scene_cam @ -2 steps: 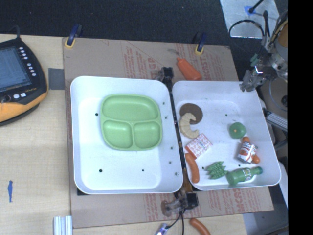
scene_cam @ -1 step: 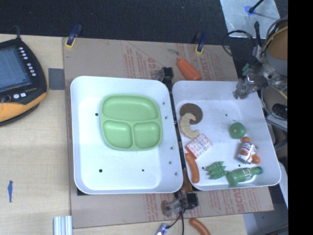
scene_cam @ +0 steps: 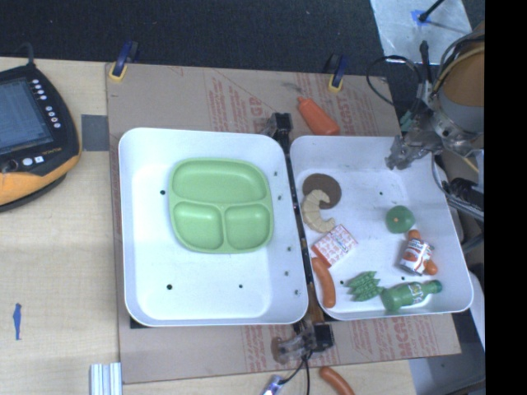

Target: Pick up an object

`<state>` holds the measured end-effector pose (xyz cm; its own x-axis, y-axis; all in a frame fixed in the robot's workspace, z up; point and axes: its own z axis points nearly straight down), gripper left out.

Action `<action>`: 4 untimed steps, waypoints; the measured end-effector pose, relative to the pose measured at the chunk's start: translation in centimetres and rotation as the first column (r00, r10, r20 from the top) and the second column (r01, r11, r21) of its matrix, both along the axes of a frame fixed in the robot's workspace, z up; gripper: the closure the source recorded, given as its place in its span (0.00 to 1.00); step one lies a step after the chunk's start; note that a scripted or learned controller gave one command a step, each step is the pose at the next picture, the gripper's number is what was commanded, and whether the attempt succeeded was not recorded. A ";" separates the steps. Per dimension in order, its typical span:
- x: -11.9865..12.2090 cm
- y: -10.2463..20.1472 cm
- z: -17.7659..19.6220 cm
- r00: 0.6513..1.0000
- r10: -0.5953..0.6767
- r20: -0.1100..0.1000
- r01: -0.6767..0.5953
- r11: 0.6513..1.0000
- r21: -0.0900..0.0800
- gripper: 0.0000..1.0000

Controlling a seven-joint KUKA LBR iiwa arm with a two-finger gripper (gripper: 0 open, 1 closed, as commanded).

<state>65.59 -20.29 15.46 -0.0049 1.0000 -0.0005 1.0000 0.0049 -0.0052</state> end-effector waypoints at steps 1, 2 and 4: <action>-2.7 -0.9 -2.3 1.000 0.001 0.001 -0.001 1.000 -0.001 1.00; -2.7 -0.9 -2.3 1.000 0.001 0.002 -0.001 1.000 -0.001 0.00; -7.2 -0.9 -6.3 1.000 0.002 0.001 -0.002 1.000 -0.001 0.00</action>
